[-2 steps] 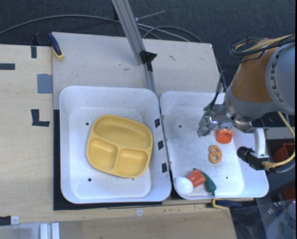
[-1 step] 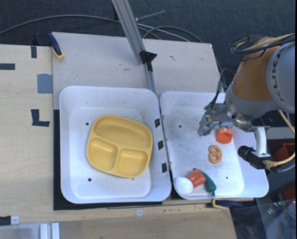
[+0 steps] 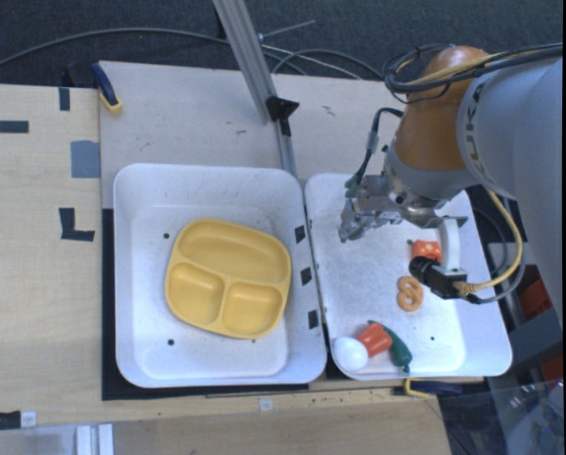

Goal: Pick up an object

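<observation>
Gripper (image 3: 351,227) up-left of pretzel (image 3: 410,294), well apart.

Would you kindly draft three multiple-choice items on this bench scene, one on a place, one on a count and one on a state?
1. Where does the yellow tray lie?
A. in the left bin
B. in the right bin
C. on the bare bench

2. How many compartments does the yellow tray have?
A. two
B. three
C. five

3. How does the gripper stand to the pretzel?
A. it holds it
B. it presses it flat
C. it is apart from it

Answers:
1 A: the tray rests on the floor of the left bin.
2 B: one long section and two smaller ones show.
3 C: the pretzel lies in the right bin, well aside from the gripper.
</observation>
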Tool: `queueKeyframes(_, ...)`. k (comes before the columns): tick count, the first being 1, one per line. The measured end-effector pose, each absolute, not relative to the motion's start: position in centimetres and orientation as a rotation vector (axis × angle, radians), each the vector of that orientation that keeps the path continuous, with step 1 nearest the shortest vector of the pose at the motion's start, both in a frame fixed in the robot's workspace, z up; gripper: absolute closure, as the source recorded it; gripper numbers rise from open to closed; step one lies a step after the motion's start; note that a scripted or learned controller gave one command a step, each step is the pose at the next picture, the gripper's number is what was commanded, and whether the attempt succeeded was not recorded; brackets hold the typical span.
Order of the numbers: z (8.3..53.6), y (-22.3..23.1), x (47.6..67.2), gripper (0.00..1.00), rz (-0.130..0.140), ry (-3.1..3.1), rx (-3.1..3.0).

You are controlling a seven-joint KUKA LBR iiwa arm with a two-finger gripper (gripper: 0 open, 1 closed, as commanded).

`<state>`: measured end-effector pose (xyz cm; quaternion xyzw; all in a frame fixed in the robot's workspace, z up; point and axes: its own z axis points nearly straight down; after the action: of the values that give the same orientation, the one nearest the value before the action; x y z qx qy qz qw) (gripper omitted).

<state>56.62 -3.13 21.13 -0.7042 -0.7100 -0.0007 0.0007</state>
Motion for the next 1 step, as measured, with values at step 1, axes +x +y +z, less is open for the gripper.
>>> queueKeyframes(1,20.76,1.9,59.93,1.0,-0.002,-2.228,-2.212)
